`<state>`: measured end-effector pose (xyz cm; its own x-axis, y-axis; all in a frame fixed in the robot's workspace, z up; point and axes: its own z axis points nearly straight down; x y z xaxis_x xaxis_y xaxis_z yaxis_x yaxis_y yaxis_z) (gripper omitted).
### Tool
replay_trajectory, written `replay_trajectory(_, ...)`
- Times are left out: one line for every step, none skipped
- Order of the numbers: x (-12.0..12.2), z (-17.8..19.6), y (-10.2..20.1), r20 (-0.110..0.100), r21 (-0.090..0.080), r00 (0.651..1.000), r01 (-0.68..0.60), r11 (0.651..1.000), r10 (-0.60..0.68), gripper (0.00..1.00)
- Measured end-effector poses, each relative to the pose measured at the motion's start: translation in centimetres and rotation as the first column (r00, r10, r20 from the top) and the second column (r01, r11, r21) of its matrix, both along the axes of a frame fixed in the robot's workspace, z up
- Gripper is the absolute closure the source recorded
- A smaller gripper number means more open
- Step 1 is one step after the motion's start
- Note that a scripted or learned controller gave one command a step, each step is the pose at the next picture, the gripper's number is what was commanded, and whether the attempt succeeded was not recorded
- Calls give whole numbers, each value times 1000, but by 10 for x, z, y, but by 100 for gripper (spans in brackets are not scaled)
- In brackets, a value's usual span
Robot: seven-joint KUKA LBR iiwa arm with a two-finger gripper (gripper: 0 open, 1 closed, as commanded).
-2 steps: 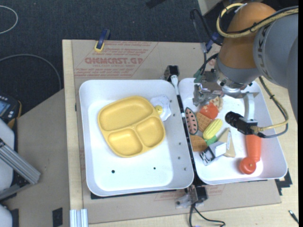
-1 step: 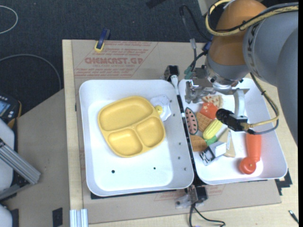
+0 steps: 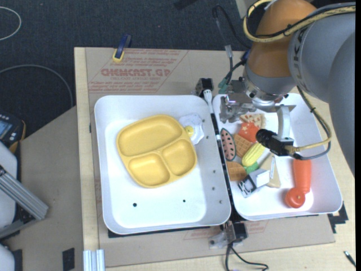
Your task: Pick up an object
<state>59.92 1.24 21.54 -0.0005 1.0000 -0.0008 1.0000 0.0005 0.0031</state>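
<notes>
My gripper (image 3: 230, 113) hangs over the far left corner of the right bin (image 3: 318, 203), just above a heap of toy food. Right under and beside it lie a tan cracker (image 3: 252, 119), a red-orange piece (image 3: 248, 132) and a dark oval piece with red spots (image 3: 228, 144). Nearer the front are a yellow corn cob (image 3: 254, 154), a waffle-like square (image 3: 241, 147), a small grey and black object (image 3: 249, 184) and an orange bottle (image 3: 299, 180). I see nothing held in the gripper.
The left bin (image 3: 163, 214) holds a yellow divided plate (image 3: 155, 150) and a toy fried egg (image 3: 192, 127) at the plate's far right corner. The wall between the bins runs close to the gripper's left. A blue and yellow clip (image 3: 120, 48) lies on the bench behind.
</notes>
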Motion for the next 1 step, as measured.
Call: replay_trajectory(-1,21,-1,2,1,1000,0,1000,0,100)
